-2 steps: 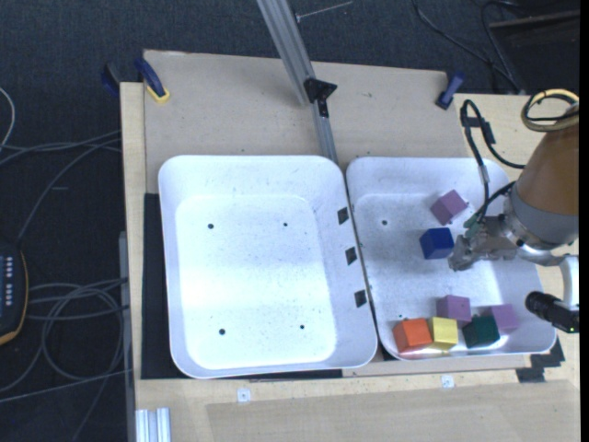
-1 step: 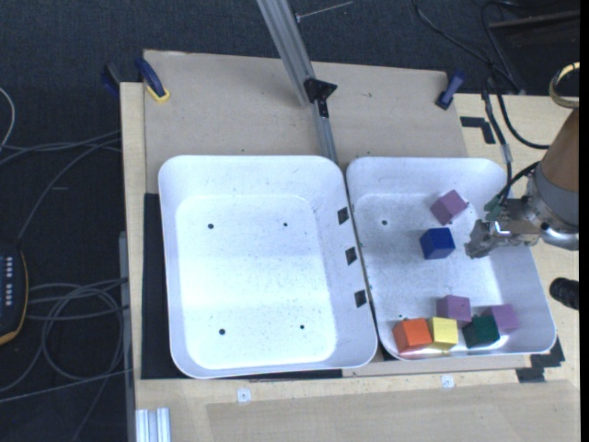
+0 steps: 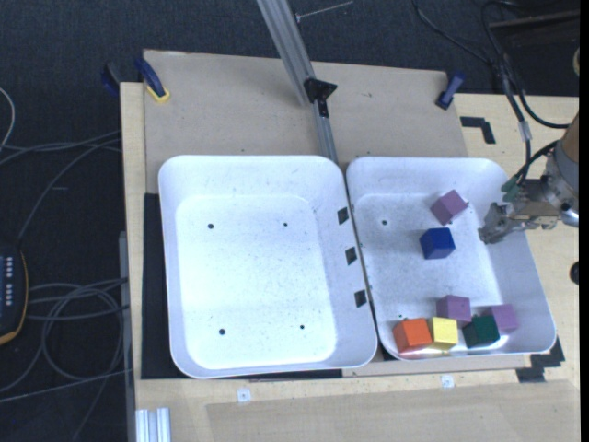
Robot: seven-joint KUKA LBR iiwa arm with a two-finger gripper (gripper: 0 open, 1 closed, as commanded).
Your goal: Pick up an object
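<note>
The gripper [image 3: 494, 226] hangs over the right edge of the right bin [image 3: 386, 187], near the purple cube [image 3: 449, 206] and blue cube [image 3: 437, 243]; I cannot tell its state.

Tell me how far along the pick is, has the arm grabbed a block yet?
Not yet, as far as the view shows. The gripper sits at the right bin's right edge, nothing visibly held. The purple block, blue block and the cluster by the orange block all rest in the bin. Descending, grasping and lifting remain.
</note>
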